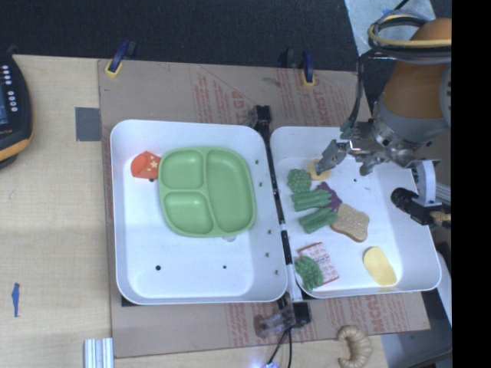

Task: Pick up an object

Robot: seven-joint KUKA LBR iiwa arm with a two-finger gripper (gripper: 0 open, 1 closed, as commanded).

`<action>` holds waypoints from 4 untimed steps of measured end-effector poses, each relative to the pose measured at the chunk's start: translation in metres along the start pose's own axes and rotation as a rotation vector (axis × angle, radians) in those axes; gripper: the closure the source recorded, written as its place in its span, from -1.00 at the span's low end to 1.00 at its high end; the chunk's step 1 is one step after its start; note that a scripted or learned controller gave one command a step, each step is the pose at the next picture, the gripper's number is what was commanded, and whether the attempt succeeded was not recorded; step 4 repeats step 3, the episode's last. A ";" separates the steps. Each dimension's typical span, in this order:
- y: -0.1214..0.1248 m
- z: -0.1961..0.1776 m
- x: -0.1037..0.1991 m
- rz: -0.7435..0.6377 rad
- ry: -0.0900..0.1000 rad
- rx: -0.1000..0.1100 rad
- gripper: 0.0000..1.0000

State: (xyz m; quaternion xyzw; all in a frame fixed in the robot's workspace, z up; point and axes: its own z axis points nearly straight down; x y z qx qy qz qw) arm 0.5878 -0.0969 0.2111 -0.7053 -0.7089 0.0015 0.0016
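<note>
Toy foods (322,205) scattered, right bin (414,282)

Bright, even overhead light; both white bins (192,282) read near blown-out, with soft shadow along the left bin's inner left wall. Top of frame falls off to dark. Overall soft focus, low resolution, slight blur on the arm (406,90) at upper right.

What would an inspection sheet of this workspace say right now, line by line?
Surface: two white bins on cardboard, on a wooden bench.
Job's things: right bin holds green toy vegetables, toast slice, yellow piece, small packet.
Clutter: left bin holds green divided plate, red piece.
Grippers: gripper low over right bin's far end, nothing seen held.
Cables: black cable at near edge.
Surroundings: blue clamps, pendant.
</note>
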 end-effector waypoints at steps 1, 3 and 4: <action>-0.043 0.122 -0.017 0.001 -0.003 0.002 -1.00; 0.059 0.012 0.055 -0.008 0.001 -0.018 1.00; 0.059 0.012 0.055 -0.008 0.001 -0.018 1.00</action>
